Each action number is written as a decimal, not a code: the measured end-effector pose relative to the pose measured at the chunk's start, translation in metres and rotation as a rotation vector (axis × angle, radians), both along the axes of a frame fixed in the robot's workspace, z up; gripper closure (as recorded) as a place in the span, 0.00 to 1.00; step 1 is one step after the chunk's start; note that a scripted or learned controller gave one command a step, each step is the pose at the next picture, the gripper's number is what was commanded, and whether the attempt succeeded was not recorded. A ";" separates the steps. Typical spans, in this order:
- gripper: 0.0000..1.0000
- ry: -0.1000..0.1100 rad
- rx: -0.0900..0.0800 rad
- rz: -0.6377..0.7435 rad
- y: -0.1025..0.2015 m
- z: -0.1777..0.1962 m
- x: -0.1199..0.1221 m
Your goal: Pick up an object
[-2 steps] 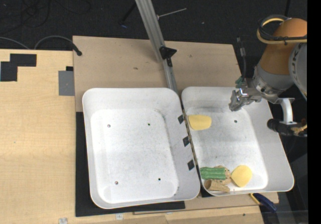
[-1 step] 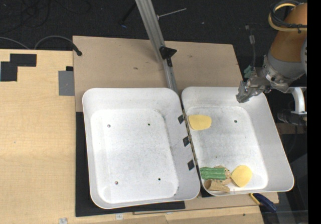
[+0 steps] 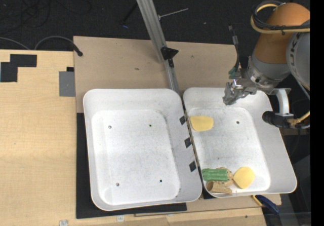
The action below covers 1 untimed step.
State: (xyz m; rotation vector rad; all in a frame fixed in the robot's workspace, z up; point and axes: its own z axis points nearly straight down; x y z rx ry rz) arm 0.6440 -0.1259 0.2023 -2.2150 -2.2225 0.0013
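The right bin holds a flat yellow piece near its left wall. In its near corner lie a green object, a round yellow object and a small tan piece, all close together. My gripper hangs over the far edge of the right bin, well away from these objects. Nothing shows between its fingers.
The left bin sits beside the right one, with black clips along the shared rim. A slanted metal rail rises behind the bins. The arm's grey body and orange band stand at the right.
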 end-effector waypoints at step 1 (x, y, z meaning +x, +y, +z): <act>1.00 0.001 0.001 0.001 0.056 0.003 -0.017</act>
